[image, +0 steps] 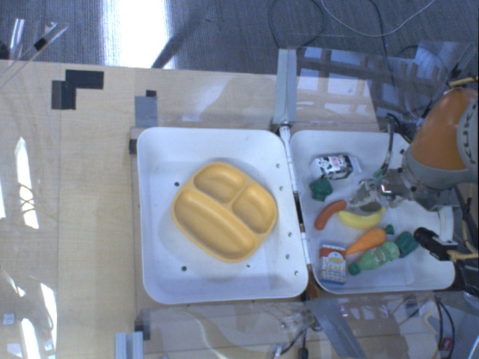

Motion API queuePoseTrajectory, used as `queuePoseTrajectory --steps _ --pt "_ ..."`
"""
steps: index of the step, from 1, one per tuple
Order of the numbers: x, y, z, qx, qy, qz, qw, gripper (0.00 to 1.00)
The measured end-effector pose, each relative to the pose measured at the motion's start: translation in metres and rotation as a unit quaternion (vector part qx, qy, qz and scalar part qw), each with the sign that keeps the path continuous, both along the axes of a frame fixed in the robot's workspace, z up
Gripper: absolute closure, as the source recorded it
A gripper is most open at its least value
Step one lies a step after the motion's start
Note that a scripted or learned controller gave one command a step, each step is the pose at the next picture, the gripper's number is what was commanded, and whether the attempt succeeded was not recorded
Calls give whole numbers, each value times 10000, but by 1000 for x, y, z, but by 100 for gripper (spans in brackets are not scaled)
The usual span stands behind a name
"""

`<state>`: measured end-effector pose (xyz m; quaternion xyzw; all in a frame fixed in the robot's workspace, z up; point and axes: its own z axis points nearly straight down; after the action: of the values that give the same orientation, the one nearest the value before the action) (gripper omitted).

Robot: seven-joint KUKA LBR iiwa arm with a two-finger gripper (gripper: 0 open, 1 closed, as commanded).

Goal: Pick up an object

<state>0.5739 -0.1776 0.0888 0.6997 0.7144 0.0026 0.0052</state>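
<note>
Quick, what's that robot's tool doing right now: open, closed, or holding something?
Tool: cannot be told; it hangs just above the yellow banana in the right bin.

A robotics lab is indicated: two shallow white plastic bins (150,223) are fixed side by side on a pale wooden bench (67,223), loose black cables (299,10) are trailed across grey carpet (224,21), and metal framing (285,88) is mounted behind.

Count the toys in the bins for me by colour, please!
Yellow: 2, the divided plate and banana
Orange or red: 2, the sausage and carrot
Green: 2, the small green toy and bottle
Printed packs: 2, the can and carton
Total: 8
</note>
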Motion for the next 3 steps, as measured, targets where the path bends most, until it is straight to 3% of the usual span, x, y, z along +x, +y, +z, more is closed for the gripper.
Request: queuePoseTrajectory --steps 1,2,3 --pt "3 2 13 4 -40 21 10000 100" --pt "3 2 13 4 -40 22 10000 0" --pt "6 3 25 0 -72 35 10000 100"
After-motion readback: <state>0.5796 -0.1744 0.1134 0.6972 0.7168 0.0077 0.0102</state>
